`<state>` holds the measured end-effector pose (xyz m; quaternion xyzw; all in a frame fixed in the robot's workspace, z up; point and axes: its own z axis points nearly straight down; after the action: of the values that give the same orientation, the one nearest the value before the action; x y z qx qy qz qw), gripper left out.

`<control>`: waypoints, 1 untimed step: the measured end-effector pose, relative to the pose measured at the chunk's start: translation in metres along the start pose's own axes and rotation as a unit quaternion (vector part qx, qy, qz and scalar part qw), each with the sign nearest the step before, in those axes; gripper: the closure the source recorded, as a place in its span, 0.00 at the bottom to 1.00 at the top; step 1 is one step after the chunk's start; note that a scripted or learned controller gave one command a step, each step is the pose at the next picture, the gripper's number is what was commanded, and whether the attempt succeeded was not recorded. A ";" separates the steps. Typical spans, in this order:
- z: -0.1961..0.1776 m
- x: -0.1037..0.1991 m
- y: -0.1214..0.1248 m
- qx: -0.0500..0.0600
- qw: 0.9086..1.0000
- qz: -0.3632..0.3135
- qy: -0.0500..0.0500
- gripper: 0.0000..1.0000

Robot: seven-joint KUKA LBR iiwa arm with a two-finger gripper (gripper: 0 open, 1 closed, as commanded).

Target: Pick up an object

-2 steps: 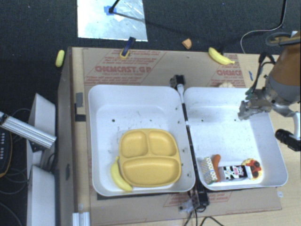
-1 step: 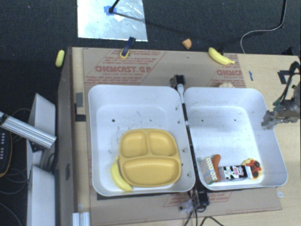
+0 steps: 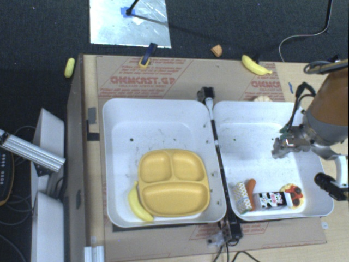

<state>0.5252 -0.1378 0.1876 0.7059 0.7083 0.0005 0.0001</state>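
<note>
Two shallow white bins sit side by side on a cardboard-covered bench, seen from above at a slant. The left bin (image 3: 117, 141) holds a yellow divided plate (image 3: 173, 182) with three compartments, lying toward the near edge. A yellow toy banana (image 3: 136, 205) rests against the plate's near-left rim.

The right bin (image 3: 245, 130) holds a cluster of small things along its near wall: a small patterned packet (image 3: 242, 196), an orange carrot-shaped piece (image 3: 250, 186) leaning beside it, a black-and-white box (image 3: 271, 200), and a round red-and-yellow toy (image 3: 292, 195) at the right end, the last two touching.

The grey arm, with its orange band, reaches in from the right. Its gripper (image 3: 283, 145) hangs over the right side of the right bin, apart from the cluster. Its grip cannot be made out.

Beyond the bins, another yellow banana (image 3: 255, 65) lies on the cardboard at the far right.
</note>
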 end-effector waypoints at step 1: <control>0.004 0.092 -0.027 0.000 1.000 0.000 0.000 1.00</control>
<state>0.4977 -0.0461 0.1841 0.7059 0.7083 0.0006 -0.0002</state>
